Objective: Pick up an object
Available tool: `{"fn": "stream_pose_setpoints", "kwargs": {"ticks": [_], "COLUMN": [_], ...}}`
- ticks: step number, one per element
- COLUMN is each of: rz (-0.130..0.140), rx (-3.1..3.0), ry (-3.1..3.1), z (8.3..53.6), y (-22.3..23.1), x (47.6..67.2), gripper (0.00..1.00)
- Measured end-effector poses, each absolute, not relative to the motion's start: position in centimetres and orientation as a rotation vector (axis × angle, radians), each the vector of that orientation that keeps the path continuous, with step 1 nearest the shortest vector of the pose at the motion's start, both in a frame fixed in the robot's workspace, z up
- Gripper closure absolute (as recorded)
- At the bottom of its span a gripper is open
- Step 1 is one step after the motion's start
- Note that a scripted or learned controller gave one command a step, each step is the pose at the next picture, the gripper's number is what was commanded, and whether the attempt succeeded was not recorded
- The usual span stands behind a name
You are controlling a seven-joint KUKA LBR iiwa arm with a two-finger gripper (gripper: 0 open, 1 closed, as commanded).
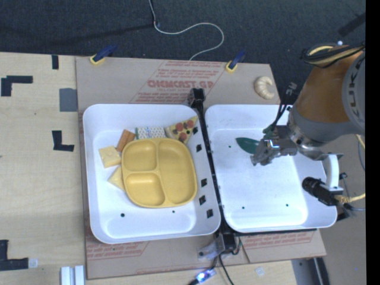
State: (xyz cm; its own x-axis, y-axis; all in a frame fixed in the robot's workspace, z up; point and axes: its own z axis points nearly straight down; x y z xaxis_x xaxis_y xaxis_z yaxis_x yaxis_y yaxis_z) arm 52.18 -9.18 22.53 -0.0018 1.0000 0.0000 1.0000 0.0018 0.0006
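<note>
Where the tool (260,157) hovers, green object (246,142) beside, right bin (297,218) floor open.

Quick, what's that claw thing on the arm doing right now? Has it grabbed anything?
Gripper: over the right bin, right beside a dark green object. Whether it is open, closed or holding that object cannot be told.

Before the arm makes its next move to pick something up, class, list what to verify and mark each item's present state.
1. Pincer is over the right bin: ok.
2. A thing lies within reach: ok, a green object sits beside the pincer.
3. Green object is between the pincer's tips: cannot tell.
4. Green object is lifted off the bin floor: cannot tell.
5. Yellow plate in the left bin is out of the arm's way: ok.
</note>
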Motion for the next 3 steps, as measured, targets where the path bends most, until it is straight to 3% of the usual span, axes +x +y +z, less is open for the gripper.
{"fn": "stream_pose_setpoints", "kwargs": {"ticks": [2, 3], "rz": [0.003, -0.001], "rx": [2.215, 2.218], "ry": [2.226, 2.223], "z": [23.7, 23.2], "y": [-6.4, -5.3], "x": [62.3, 64.8], "gripper": [1.0, 1.0]}}
